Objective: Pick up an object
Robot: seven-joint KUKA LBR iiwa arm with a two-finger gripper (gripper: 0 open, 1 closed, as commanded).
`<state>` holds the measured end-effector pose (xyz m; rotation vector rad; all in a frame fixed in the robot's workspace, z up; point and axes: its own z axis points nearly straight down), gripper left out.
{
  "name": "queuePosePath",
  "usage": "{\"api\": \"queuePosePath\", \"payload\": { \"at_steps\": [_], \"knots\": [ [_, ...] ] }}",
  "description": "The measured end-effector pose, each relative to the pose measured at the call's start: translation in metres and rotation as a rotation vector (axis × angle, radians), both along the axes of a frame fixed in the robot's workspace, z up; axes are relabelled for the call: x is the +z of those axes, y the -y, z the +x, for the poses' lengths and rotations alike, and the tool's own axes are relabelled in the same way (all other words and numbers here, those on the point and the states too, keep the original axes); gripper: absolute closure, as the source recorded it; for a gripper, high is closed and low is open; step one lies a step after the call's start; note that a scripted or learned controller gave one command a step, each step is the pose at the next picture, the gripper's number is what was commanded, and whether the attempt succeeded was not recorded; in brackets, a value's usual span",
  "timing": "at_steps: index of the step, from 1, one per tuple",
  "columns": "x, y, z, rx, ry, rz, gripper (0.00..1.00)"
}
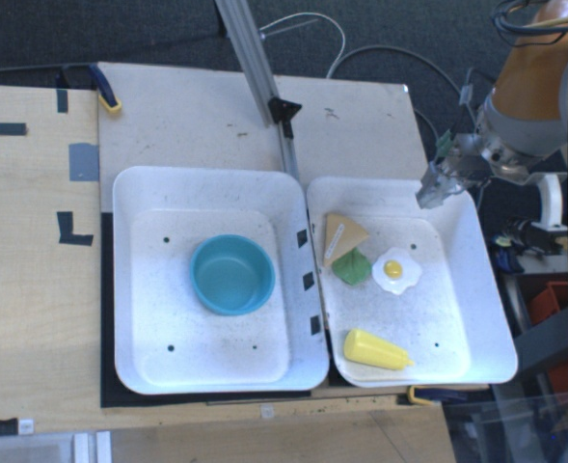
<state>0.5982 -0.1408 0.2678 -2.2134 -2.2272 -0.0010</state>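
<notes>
The right bin (457, 258) holds a tan cheese wedge (341, 233), a green leafy piece (353, 267), a fried egg toy (396, 272) and a yellow corn-like piece (374, 350). My gripper (432, 194) hangs over the bin's far right corner, up and to the right of the egg, touching none of the objects. Nothing shows between its fingers. A blue bowl (231, 274) sits in the left bin (148, 210).
A grey metal pole (255, 56) slants across the bench behind the bins. Cables (361, 56) loop on the dark floor at the back. A yellow-blue clamp (105, 90) sits at the bench's far left corner.
</notes>
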Motion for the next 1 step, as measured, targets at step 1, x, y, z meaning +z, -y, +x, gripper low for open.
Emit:
{"api": "queuePosePath", "payload": {
  "at_steps": [1],
  "knots": [
    [0.0024, -0.0515, -0.0113, 0.0, -0.001, 0.0, 1.0]
  ]
}}
